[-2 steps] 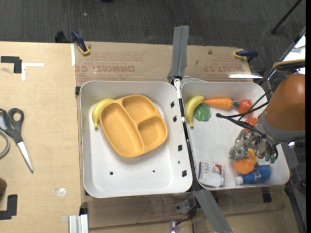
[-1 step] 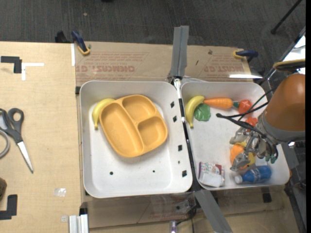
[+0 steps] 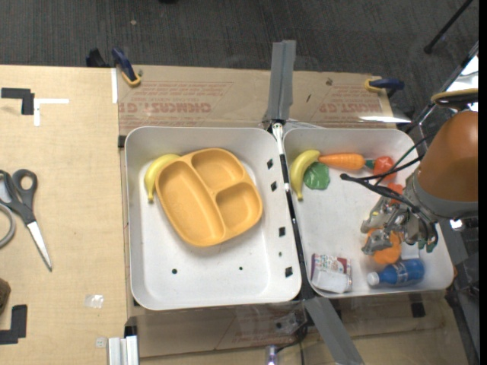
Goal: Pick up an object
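– Orange object (image 3: pixel 383 243) in the right bin: is that what sits under the gripper?

– Yes. The gripper (image 3: pixel 386 223) hangs low over the right-hand side of the right bin (image 3: pixel 346 211), and the orange object lies right below its metal tip, partly covered by it. Whether the gripper is clamped on it or slack I cannot tell; cables and metal parts crowd that spot.

– What is the orange object, exactly?

– Hard to say. It may be a small plastic toy, but too little of it shows to name it.

– What lies around it?

– Just beside it, toward the bin's near wall, lies a blue bottle (image 3: pixel 401 274) on its side with a white cap. Further left along that wall is a small white carton (image 3: pixel 329 273). At the far end of the bin a banana (image 3: pixel 299 170) curves by the left wall, with a green piece (image 3: pixel 317 177) touching it, then a carrot (image 3: pixel 342 160) and a red piece (image 3: pixel 383 163).

– And the arm?

– Its orange band (image 3: pixel 454 158) rises above the wrist at the bin's right edge, with black cables running down to the gripper.

– The other bin?

– The left bin (image 3: pixel 205 280) holds a yellow divided plate (image 3: pixel 207 196), with a second banana (image 3: pixel 156 175) against the plate's left rim. Scissors (image 3: pixel 27 211) lie on the bench, well apart.
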`<move>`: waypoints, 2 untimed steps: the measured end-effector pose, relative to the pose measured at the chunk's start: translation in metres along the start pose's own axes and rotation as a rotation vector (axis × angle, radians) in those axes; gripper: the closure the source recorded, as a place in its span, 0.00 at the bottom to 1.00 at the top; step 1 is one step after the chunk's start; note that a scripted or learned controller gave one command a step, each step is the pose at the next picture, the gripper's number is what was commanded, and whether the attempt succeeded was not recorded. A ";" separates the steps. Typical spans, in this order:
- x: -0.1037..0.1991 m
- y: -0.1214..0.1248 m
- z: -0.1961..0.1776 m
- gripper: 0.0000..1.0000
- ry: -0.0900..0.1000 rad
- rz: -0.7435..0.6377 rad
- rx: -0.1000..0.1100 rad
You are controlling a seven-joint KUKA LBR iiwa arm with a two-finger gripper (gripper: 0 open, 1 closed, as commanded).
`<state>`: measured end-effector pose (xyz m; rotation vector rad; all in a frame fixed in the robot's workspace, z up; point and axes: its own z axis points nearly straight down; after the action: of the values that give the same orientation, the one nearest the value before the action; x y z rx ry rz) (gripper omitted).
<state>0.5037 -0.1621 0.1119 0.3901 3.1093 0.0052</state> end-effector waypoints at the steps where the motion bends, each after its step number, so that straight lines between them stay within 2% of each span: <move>1: 0.026 0.078 -0.080 1.00 0.004 -0.092 0.003; 2: 0.037 0.045 0.011 1.00 0.002 -0.077 0.004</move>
<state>0.4793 -0.1093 0.1013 0.2704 3.1244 -0.0014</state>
